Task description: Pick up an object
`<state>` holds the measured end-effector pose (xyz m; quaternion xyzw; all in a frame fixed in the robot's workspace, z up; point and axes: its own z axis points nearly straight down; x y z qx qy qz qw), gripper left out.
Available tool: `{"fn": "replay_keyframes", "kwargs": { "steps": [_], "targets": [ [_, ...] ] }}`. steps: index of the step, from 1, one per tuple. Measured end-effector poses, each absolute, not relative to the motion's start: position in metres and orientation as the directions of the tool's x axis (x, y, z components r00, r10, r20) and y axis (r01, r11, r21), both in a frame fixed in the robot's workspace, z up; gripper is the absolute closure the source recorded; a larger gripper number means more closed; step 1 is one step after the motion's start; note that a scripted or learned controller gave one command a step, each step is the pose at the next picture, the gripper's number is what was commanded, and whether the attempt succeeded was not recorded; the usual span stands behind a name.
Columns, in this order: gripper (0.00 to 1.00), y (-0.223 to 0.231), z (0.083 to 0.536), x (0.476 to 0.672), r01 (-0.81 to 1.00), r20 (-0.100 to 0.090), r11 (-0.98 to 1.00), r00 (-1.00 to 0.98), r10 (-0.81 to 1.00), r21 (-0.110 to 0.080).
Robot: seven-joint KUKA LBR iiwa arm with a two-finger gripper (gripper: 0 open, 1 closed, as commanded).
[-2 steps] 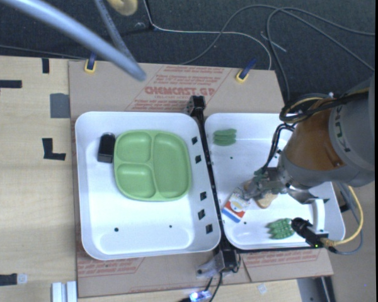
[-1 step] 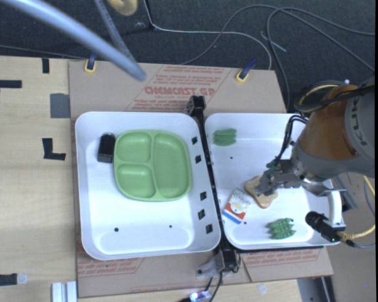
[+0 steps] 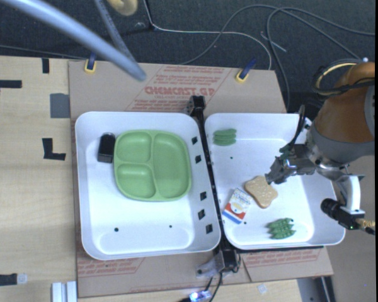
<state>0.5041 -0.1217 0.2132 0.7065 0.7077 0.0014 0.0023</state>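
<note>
White plastic bins sit side by side on the counter (image 3: pixel 25 168), and the right bin (image 3: pixel 302 128) serves as the landmark. Inside it, near its middle, lies a tan bread-shaped piece (image 3: pixel 262 192); just left of that piece, toward the divider between the bins, is a small red, white and blue packet (image 3: pixel 237 207). A green pod-like toy (image 3: pixel 281 228) rests near the bin's front edge, and a green ridged piece (image 3: pixel 224 136) sits in its far left corner. The left bin (image 3: pixel 88 219) holds a green divided plate (image 3: pixel 152 165) with a small black block (image 3: pixel 106 148) beside it. The gripper (image 3: pixel 280 172) reaches in over the right bin's right side, its tip just above and right of the bread piece; whether the fingers are apart or together I cannot tell, and nothing is visibly between them. The bread piece looks like the nearest target. To do the grasp well, the arm should centre over the piece, straddle its narrower width, keep clear of the packet, and descend fully before closing.
</note>
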Motion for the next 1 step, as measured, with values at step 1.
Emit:
{"fn": "replay_keyframes", "kwargs": {
  "steps": [1],
  "targets": [
    [1.0,-0.1222,0.2763,0.5021,1.0,-0.002,0.001,-0.001,1.0,0.006]
  ]
}}
